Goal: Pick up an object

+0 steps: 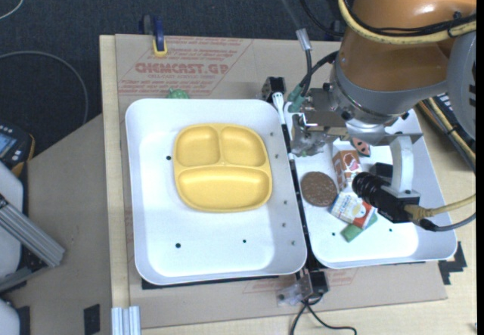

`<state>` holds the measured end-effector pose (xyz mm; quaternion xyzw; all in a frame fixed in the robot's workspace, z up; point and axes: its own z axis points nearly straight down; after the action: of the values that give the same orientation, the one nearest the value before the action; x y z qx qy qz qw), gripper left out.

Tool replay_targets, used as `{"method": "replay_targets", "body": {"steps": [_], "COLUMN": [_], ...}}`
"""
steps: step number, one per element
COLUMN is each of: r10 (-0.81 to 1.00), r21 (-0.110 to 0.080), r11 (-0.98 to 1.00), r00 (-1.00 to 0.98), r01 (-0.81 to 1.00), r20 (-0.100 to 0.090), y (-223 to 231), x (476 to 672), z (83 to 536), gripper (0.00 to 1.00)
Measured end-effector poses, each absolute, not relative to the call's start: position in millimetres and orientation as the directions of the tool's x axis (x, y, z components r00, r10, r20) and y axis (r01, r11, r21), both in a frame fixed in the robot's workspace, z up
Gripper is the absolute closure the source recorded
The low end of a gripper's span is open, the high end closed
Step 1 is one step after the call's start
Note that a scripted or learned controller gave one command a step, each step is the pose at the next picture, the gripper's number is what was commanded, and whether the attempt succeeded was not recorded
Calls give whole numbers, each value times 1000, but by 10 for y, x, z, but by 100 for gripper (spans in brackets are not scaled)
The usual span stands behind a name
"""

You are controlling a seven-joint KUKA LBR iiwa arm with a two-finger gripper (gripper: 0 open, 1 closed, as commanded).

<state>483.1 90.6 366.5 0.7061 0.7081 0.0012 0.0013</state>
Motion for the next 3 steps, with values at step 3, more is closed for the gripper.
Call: {"method": "replay_targets", "body": {"steps": [3], "r10": [1000], "r21": [4], "r11": [6], "r00": [-6], "r01": [1000], "r20": [2], "y": [1763], "x": [4797], "z": [4315], "gripper": [100]}}
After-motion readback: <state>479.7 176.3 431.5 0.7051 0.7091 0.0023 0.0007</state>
